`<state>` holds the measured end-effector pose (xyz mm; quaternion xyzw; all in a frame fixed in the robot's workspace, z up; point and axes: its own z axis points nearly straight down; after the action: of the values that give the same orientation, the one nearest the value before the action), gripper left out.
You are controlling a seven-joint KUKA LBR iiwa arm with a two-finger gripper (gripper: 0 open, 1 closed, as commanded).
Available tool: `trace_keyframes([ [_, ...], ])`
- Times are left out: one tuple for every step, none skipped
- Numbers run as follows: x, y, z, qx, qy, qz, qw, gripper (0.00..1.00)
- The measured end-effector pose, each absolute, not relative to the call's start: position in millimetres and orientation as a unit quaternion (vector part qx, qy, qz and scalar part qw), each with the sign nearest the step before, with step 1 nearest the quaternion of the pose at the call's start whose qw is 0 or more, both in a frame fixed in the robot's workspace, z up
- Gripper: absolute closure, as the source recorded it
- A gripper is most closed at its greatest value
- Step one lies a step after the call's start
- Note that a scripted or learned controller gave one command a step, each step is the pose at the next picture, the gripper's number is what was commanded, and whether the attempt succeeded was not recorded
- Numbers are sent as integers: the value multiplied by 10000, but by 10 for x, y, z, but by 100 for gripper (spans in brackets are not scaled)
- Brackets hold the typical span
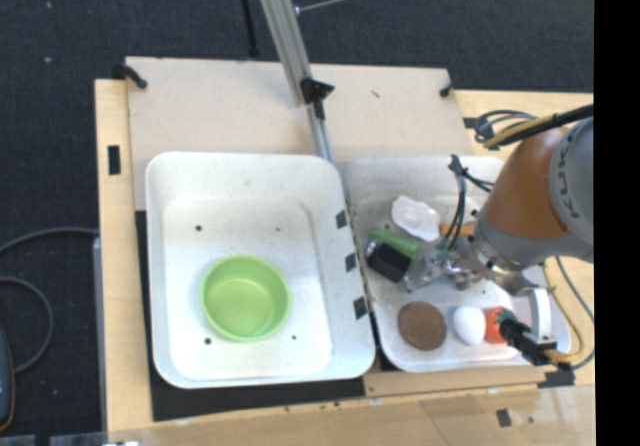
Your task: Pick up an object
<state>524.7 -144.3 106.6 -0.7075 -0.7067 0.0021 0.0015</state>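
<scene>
While the gripper (pixel 440 269) is lowered into the right bin (pixel 385 184) among its items, nothing is seen lifted, and the jaw state cannot be told.

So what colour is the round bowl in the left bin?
Lime green bowl, plain with no pattern, clearest in the camera view, in the left white bin.

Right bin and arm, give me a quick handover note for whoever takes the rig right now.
Gripper: low in the right bin, near the black and green object; nothing seen between its fingers.
Right bin: white crumpled item, brown disc, white egg-shaped object, orange-red item.
Left bin: green bowl.
Done: no pick evident.
Left: grasp and lift an object.
</scene>
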Motion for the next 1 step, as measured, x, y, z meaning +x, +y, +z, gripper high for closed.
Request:
trace_keyframes([
  [5275, -1454, 1213, -7092, -7050, -15, -23, 100],
])
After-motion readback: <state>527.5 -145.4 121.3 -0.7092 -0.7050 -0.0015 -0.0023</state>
